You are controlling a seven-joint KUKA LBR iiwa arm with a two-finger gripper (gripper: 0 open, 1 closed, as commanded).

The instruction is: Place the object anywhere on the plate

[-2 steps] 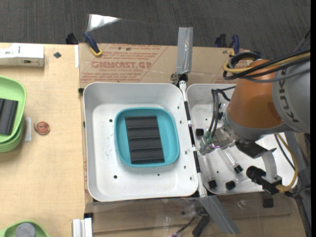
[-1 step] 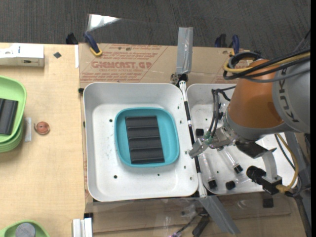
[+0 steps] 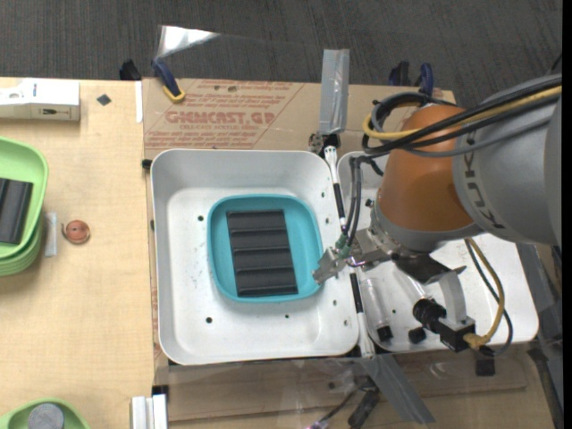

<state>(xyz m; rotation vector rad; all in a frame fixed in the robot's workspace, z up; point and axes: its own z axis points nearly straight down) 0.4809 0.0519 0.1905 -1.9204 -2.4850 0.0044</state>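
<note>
My tool hangs at the teal plate rim, its opening and load unclear (wrist hides it); I should centre over the plate before releasing.

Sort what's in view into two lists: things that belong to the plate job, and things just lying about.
Part of the job:
- teal plate in the left white bin
- dark ridged object lying on the plate
- gripper at the plate's right edge

Lying about:
- green tray at the far left
- white box
- small copper disc
- cardboard sheet
</note>
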